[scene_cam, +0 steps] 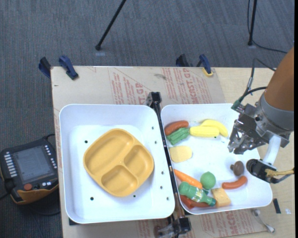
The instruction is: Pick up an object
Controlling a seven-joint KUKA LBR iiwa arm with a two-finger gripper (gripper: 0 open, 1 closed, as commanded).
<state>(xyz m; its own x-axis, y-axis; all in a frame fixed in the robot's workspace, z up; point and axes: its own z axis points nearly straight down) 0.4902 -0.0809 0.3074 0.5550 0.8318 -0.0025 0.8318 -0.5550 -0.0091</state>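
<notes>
From my remote station I read the gripper [241, 145] poised over the right edge of the right bin [248, 192], with the arm [280, 95] entering from the right. Finger state: I cannot tell, as the fingertips merge into a dark cluster.

Candidate objects, all in the right bin:
- Brown mushroom-like piece [237, 168], just below the gripper, closest to it.
- Red sausage [234, 183], near the mushroom, toward the bin's lower right corner.
- Yellow banana [216, 126] and corn cob [204, 131], left of the gripper, touching each other.
- Second red sausage [176, 127] and a green vegetable [179, 136] by the bin's left wall.
- Pale yellow slice [181, 154], mid-left.
- Carrot [186, 176], green ball [207, 180], green bottle [195, 192] and cheese wedge [221, 197], crowded together along the lower wall.

The left bin [74, 133] bears a yellow divided plate [118, 161]. A black cylindrical attachment [258, 168] beside the gripper overhangs the bin's right rim.
</notes>
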